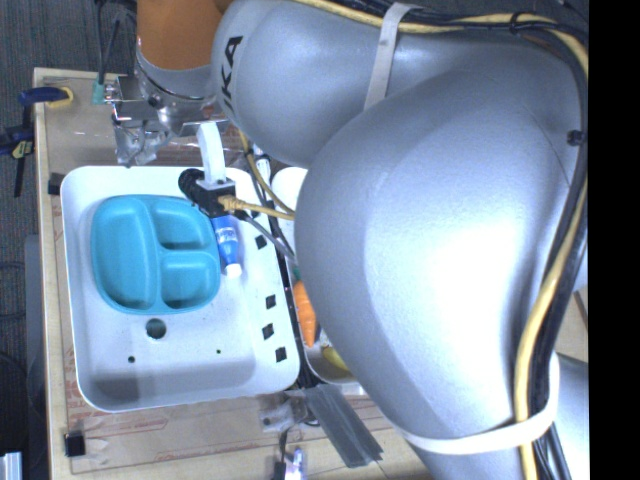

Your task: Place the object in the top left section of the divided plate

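Observation:
A blue divided plate (150, 253) lies in the left white bin (165, 373), towards its far-left part. A blue and white tube (229, 249) lies on the bin floor, touching the plate's right rim. My gripper (138, 140) hangs below the orange band, over the bin's far rim, beyond the plate's top edge and apart from the tube. Nothing shows held in it. The grey arm covers most of the right bin.
A black fitting with a cable (202, 190) and a white strip (211, 148) sit just above the tube. An orange object (304, 310) and a white round object (289, 184) peek from the right bin beneath the arm. A small dark spot (155, 329) marks the left bin's floor.

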`<state>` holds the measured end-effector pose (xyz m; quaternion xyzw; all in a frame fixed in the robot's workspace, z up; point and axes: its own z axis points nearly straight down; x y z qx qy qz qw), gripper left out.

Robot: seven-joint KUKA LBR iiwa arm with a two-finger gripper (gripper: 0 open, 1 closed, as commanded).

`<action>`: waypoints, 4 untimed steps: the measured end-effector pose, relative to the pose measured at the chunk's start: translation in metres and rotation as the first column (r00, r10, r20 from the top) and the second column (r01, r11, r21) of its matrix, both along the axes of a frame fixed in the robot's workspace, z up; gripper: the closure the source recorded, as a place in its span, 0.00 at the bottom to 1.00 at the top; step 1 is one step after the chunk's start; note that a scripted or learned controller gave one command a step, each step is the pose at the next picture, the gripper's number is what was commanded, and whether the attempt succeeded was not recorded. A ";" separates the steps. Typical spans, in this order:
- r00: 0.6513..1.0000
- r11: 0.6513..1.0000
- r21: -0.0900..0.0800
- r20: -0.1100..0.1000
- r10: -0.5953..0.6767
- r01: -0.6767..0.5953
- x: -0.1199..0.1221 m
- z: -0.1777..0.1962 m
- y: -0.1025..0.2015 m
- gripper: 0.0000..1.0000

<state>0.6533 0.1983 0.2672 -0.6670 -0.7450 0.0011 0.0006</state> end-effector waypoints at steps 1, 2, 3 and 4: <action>0.997 0.997 -0.003 -0.004 -0.083 0.083 -0.102 -0.103 -0.002 1.00; 0.997 0.997 -0.002 -0.003 -0.080 0.080 -0.095 -0.161 0.001 1.00; 0.998 0.998 0.000 -0.001 -0.062 0.062 -0.151 -0.063 -0.049 1.00; 1.000 1.000 -0.001 -0.002 0.008 -0.008 -0.091 -0.096 -0.016 1.00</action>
